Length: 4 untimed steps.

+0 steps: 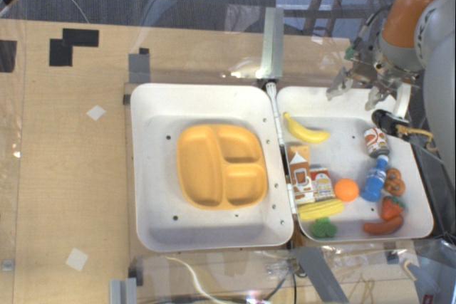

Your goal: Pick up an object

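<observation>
One fixed camera looks down aslant on both bins point(214, 100).

No text, brand or number can be read anywhere. The small carton point(300, 166) and the box point(321, 185) beside it in the right bin carry printed panels, and the can point(376, 142) has a label, but all are too small to make out.
</observation>
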Each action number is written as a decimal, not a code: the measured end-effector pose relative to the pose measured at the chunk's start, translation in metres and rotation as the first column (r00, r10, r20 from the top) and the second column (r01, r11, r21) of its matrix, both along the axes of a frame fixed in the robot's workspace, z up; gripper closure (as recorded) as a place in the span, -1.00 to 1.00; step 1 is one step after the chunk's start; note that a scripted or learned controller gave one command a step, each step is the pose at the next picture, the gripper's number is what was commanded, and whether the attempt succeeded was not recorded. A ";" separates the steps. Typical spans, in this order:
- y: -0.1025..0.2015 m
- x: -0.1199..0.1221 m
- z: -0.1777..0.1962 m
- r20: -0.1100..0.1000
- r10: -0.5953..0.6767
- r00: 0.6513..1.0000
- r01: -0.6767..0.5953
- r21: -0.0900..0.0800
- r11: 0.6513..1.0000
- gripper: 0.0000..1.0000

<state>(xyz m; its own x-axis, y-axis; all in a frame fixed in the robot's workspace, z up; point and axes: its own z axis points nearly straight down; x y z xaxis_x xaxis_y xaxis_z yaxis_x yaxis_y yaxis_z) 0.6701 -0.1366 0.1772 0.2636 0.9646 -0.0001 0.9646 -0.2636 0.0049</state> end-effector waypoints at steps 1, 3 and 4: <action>0.001 0.002 0.013 0.006 0.009 1.000 -0.009 -0.002 1.000 1.00; -0.055 -0.008 -0.087 -0.009 -0.146 0.989 0.146 -0.001 0.989 -1.00; -0.003 -0.061 -0.089 0.003 -0.029 1.000 0.029 0.002 1.000 -1.00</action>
